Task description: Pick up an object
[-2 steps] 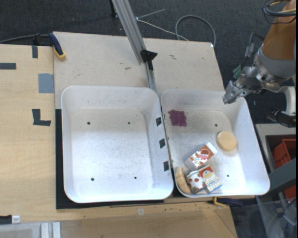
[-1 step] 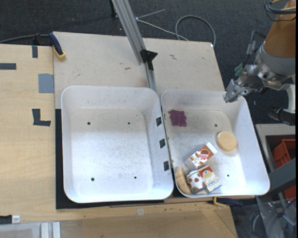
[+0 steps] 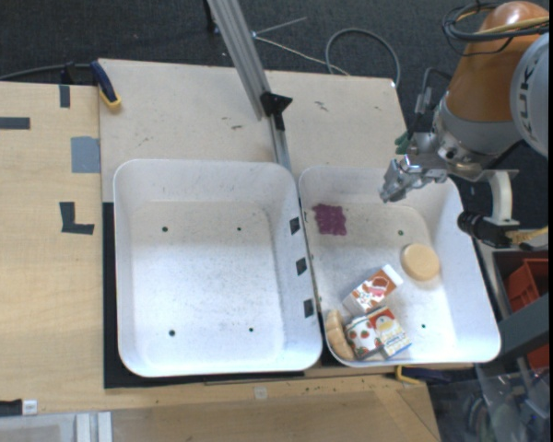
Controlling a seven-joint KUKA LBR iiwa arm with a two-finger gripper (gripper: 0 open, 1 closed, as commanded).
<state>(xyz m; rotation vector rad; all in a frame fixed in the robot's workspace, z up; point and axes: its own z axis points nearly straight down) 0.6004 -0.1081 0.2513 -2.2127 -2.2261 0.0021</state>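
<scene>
While the tool (image 3: 394,189) is hovering over the right bin (image 3: 470,274), its opening unclear to us, we are watching risks: the cartons (image 3: 376,313) and round biscuit (image 3: 420,262) are lying nearer, crowded, inviting a miss.

Two white bins side by side on bench. Left bin (image 3: 138,247) bare white floor. Right bin (image 3: 461,274) holds purple cluster (image 3: 330,218) far left, round tan disc (image 3: 421,262) right, two red-white cartons (image 3: 376,313) near edge, brown item (image 3: 335,331) beside them. Gripper (image 3: 394,188) hovers over right bin's far side, holding nothing visible.
</scene>
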